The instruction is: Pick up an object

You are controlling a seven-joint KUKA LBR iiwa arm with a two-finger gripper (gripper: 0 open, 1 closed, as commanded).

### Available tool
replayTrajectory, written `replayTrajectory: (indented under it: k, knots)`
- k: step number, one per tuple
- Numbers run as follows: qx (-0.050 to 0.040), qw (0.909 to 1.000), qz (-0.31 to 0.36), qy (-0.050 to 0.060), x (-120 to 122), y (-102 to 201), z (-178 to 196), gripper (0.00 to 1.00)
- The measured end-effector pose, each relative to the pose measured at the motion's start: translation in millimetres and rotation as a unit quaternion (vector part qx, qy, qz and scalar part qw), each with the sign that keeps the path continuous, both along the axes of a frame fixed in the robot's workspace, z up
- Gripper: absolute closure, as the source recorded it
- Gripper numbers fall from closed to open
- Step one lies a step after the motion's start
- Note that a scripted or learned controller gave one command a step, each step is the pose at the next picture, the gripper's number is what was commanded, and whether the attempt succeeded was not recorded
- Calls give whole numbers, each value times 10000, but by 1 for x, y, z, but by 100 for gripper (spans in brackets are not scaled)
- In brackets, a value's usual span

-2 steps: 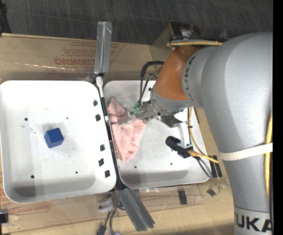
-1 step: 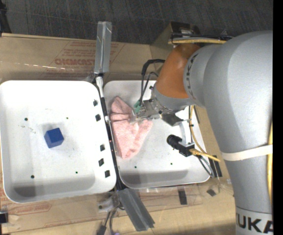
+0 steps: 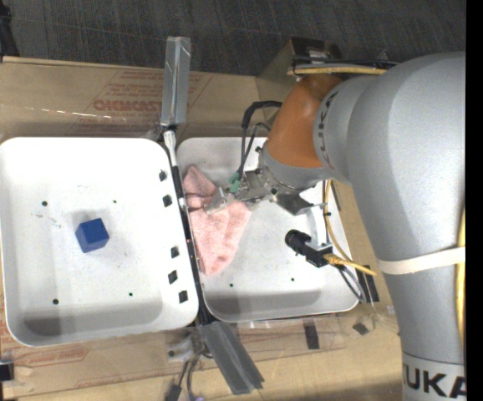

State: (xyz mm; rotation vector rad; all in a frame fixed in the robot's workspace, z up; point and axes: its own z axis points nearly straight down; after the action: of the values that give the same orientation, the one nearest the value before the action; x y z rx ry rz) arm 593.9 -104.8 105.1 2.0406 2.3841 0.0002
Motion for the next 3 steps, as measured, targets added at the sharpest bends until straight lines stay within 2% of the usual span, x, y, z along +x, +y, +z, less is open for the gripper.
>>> replayTrajectory:
  k: [1,3]
  knots:
    - [-2,10000,-44,-3,16,7,-10,0]
    - [-1,10000,-44,-3,16,7,-10,0]
